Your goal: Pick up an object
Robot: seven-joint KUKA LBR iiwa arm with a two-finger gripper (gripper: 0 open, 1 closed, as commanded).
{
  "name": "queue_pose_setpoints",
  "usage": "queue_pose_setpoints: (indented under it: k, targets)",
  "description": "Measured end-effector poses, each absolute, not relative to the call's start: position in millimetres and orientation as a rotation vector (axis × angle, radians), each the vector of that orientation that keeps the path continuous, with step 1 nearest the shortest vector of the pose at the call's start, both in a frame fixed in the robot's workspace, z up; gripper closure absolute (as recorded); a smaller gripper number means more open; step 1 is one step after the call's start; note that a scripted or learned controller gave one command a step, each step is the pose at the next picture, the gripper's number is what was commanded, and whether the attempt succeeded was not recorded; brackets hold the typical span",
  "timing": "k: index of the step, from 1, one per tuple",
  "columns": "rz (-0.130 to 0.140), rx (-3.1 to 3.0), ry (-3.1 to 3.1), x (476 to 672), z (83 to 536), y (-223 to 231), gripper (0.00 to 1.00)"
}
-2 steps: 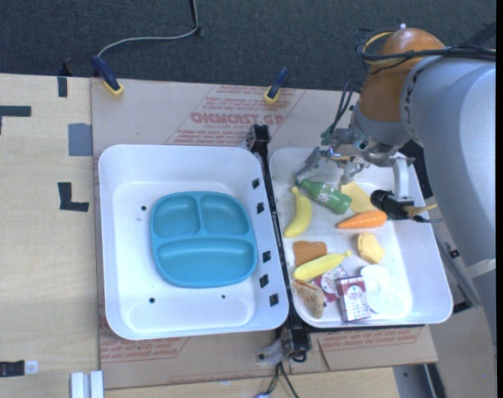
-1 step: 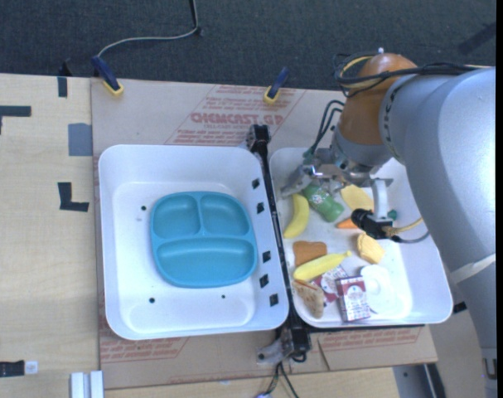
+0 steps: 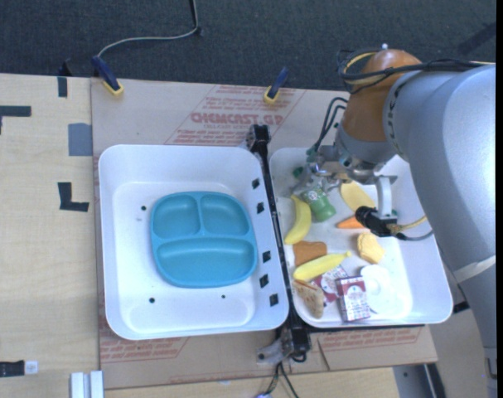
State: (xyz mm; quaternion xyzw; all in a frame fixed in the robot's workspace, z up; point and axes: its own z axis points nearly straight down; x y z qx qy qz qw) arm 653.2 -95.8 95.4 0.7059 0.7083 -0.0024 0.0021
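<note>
The right bin (image 3: 429, 301) holds several toy foods. A curved yellow banana (image 3: 299, 220) lies by its left wall, with a green object (image 3: 321, 206) just right of it. My gripper (image 3: 316, 175) hangs low over the bin's far left part, directly above the green object and the banana's upper end. Whether it touches either one is hidden by the wrist. A second yellow banana-like piece (image 3: 320, 265) lies lower down, beside an orange-brown piece (image 3: 309, 251).
The left bin (image 3: 123, 305) holds a blue divided plate (image 3: 204, 239). Also in the right bin are a yellow wedge (image 3: 355, 195), an orange carrot (image 3: 349, 221), a yellow chunk (image 3: 369, 247), a red-and-white box (image 3: 350, 295) and a white disc (image 3: 384, 287). A black divider (image 3: 268, 214) separates the bins.
</note>
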Motion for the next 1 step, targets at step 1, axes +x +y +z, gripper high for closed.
queue_pose_setpoints:
  k: [1]
  targets:
    - [0.000, 2.220, 2.224, 594.1, 184.6, -50.7, 1.00]
